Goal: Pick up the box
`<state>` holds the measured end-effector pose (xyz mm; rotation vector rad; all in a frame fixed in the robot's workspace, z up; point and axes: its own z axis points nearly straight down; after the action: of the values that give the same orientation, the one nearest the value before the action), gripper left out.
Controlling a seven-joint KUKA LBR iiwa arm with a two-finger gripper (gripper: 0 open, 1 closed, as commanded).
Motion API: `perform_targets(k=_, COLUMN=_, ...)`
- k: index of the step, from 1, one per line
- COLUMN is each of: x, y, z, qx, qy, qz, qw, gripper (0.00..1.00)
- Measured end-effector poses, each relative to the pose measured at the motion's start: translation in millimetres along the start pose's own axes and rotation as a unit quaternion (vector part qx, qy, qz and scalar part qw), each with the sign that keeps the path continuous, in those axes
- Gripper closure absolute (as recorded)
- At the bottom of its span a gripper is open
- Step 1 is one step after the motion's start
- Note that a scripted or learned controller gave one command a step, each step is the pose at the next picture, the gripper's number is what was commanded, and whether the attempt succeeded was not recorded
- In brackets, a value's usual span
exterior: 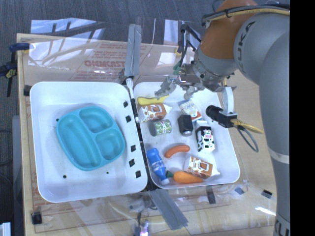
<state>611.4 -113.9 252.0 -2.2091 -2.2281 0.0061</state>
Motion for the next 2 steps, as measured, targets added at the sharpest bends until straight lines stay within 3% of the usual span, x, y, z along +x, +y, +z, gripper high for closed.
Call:
perform_targets(k=1, x=-7.3, y=2.3, z=139.2, qx=0.000, qy=0.000, qz=0.015, qw=0.9999, gripper=0.00)
perform_targets(k=2, x=-34.6, y=42.9, z=159.1, qx=0.008, qy=0.002, qz=0.095, qw=0.9955, gripper=0.00)
